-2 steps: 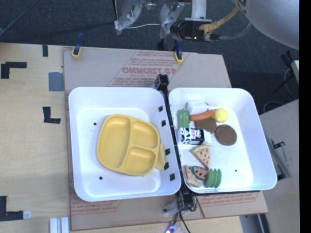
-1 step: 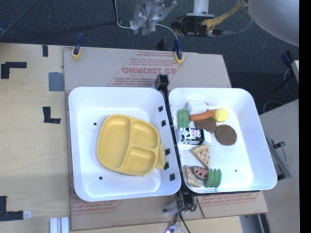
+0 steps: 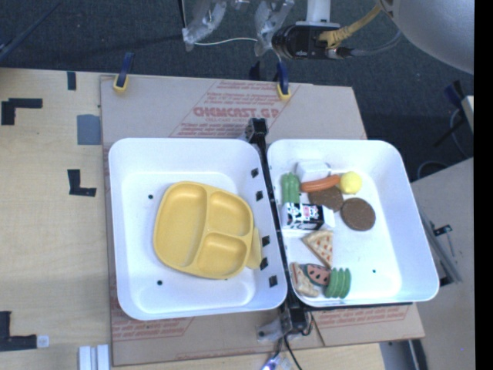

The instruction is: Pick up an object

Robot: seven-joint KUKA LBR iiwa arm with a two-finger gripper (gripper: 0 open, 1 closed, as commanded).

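Observation:
My gripper (image 3: pixel 233 26) hangs high at the top of the camera view, beyond the far edge of both bins, open with nothing between its clear fingers (image 3: pixel 199 25). The right bin (image 3: pixel 400 230) holds small toy foods: a green pickle (image 3: pixel 290 187), an orange sausage (image 3: pixel 319 183), a yellow lemon (image 3: pixel 351 182), a round brown patty (image 3: pixel 358 214), a black-and-white carton (image 3: pixel 304 216), a pizza slice (image 3: pixel 320 246), a watermelon slice (image 3: pixel 308 276) and a green ridged piece (image 3: pixel 337 282). None of them touches the gripper.
The left bin (image 3: pixel 131 206) holds a yellow divided plate (image 3: pixel 204 230), whose right edge leans toward the black divider (image 3: pixel 266 214) between the bins. Both bins rest on a cardboard sheet (image 3: pixel 231 110) held by clamps. The arm's grey body (image 3: pixel 439 14) sits at the upper right.

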